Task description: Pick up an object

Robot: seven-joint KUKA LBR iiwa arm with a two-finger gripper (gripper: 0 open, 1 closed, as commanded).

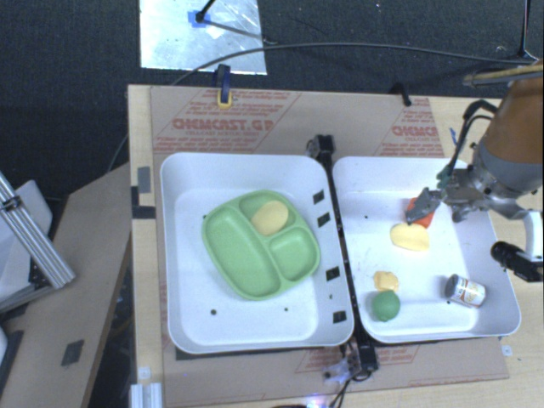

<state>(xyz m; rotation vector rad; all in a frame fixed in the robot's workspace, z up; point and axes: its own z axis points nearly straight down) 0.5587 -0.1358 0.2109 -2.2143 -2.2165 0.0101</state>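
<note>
My gripper [442,209] hangs over the back right part of the right bin [361,185], its fingers spread open. A small red-orange object [422,216] lies right under the left fingertip [422,202]; I cannot tell whether they touch, and it is not between the fingers. Just in front of it rests a pale yellow lump [410,237]. Nearer the front lie a small yellow piece [386,280], a green ball [385,305] and a small can on its side [466,291].
The left bin [183,313] holds a green divided plate [246,270] with a yellow item [270,218] in its back compartment. A black divider [336,245] runs between the bins. The arm's body [518,134] looms over the right bin's far right edge.
</note>
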